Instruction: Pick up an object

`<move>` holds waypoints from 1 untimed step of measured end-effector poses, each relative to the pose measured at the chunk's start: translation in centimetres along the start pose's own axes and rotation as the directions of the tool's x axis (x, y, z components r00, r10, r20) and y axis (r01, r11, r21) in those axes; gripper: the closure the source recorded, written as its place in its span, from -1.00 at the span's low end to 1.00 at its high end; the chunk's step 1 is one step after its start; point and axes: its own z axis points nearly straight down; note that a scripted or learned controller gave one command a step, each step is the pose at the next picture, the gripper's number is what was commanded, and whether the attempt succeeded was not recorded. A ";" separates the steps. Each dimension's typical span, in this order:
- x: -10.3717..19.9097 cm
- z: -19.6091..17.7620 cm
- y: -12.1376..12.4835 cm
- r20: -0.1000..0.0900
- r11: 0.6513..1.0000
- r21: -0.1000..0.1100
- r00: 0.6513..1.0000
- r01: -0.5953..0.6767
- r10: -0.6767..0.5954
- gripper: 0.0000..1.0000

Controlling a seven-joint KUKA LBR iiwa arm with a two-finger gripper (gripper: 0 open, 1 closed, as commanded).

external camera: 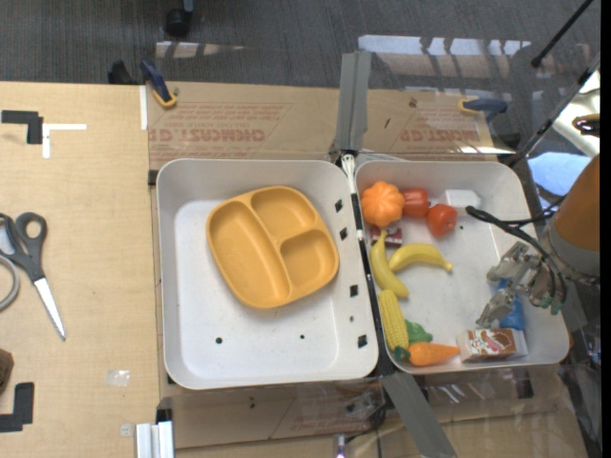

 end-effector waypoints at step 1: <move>-8.3 -7.3 4.6 0.003 0.989 0.000 0.989 -0.145 0.145 -1.00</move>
